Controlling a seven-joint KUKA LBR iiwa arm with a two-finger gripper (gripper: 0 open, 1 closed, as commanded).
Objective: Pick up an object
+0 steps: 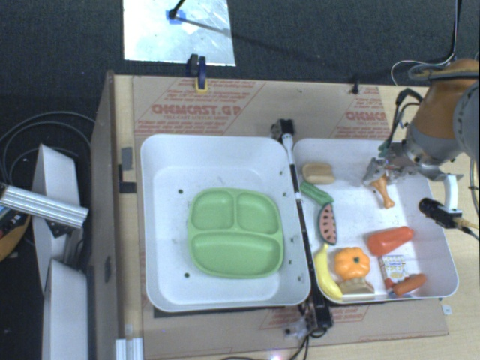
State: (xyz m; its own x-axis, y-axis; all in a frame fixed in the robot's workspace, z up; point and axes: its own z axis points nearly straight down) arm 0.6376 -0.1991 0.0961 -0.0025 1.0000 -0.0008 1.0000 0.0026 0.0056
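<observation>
My pincer [380,177] sits low in the right bin [450,276], clamped on a small orange toy [385,193]; my wrist hides the fingers' upper part.

**Materials and surface finish on the bench**

Both white bins [161,201] look like smooth plastic with a soft shine. The green divided plate [237,231] is also plastic, smooth and almost matt. The toy foods, such as the orange pumpkin [351,262], the carrot [389,239] and the banana [325,273], have a glossy plastic look. The bench top [225,103] is brown printed cardboard, matt. The floor [60,36] looks like dark rough carpet. A square sheet [180,21] on it shines like metal foil.
</observation>
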